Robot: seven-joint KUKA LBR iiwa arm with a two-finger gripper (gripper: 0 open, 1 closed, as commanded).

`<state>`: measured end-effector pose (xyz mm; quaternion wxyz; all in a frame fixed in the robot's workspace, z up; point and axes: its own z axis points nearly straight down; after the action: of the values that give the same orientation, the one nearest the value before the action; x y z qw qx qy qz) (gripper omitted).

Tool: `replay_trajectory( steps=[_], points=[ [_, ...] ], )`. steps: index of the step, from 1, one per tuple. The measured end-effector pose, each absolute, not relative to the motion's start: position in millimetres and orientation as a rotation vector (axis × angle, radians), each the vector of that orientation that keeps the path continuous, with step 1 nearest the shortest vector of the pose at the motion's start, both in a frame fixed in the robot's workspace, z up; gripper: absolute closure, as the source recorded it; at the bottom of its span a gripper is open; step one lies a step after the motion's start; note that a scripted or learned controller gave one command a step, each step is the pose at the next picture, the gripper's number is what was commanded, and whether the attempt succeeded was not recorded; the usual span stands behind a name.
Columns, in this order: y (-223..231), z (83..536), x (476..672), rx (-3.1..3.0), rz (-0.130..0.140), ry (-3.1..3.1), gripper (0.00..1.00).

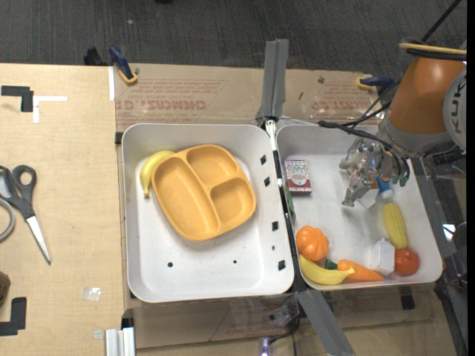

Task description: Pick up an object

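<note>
Camera view: corn cob (394, 225) below-right of fingers (355, 193)

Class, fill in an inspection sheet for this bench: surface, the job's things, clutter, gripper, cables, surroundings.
Surface: wooden bench bearing left bin and right bin.
Job's things: right bin holds corn cob, tomato, carrot, banana, small pumpkin, small card box.
Clutter: orange divided plate in left bin, over a second banana; scissors on bench.
Gripper: gripper low over right bin, finger state unclear.
Cables: black cable to the wrist.
Surroundings: dark floor.
</note>
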<state>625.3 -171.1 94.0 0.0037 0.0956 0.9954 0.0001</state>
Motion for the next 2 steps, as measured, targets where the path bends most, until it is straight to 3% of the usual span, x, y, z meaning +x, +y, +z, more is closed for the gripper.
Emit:
replay_trajectory(
  steps=[1,2],
  points=[
    [-171,105,627.0,0.296,-0.002,3.114,1.0],
    [-120,187,650.0,0.422,0.0,3.106,1.0]
  ],
)
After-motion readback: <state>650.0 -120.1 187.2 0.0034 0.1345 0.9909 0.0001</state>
